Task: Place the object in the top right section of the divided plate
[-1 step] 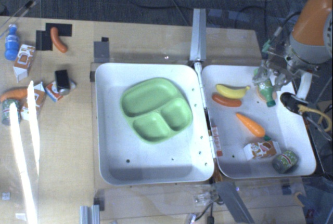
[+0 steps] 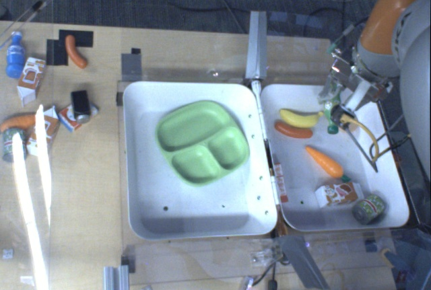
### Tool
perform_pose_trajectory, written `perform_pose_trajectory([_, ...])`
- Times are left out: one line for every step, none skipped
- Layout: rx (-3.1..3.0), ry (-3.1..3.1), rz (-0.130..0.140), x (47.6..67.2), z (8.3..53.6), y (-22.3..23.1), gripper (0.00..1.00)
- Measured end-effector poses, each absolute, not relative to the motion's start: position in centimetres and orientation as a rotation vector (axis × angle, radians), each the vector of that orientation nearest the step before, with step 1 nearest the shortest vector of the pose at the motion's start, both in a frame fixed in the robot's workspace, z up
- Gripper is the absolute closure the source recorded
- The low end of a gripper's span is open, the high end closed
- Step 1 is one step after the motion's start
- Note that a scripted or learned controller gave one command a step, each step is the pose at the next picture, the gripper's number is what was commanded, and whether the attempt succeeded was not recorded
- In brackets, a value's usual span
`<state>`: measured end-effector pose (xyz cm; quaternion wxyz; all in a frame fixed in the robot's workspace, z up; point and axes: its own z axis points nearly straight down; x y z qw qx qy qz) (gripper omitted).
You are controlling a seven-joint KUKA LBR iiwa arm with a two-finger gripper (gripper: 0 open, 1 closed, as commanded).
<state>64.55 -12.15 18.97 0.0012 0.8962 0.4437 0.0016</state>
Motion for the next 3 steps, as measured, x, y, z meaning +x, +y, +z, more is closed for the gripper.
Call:
perform_pose_trajectory([2.596, 1.764, 0.006, 61.5, 22.2, -8.7, 1.00])
perform_pose_trajectory([2.574, 1.796, 0.005, 61.8, 22.6, -9.6, 1.00])
perform_pose_trajectory([2.391, 2.033, 0.006, 54.8, 23.1, -6.4, 1.00])
